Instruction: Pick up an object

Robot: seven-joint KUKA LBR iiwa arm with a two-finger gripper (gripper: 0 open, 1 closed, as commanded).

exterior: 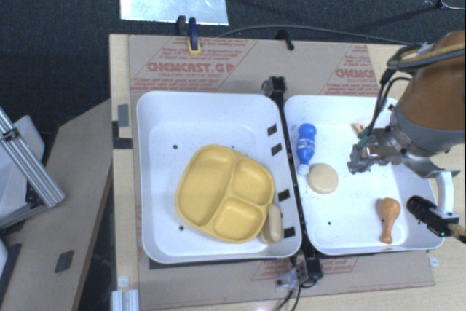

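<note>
In the camera view, the worktop (218, 58) carries two shallow white bins side by side. The left bin (167, 135) holds a yellow divided tray (224, 192), and a small tan bread-roll-shaped piece (272, 223) lies just beside the tray's lower right corner. The right bin (342, 229) holds a blue and white bottle (305, 142) lying near the divider, a round beige bun-like piece (322, 178) just below it, and a brown toy drumstick (389, 218) near the lower right corner. The grey arm with its orange band (433, 95) reaches in from the right; its pincer (362, 159) hangs over the right bin, right of the bun and apart from it. Nothing sits between its tips, though whether it is spread or closed I cannot tell.
</note>
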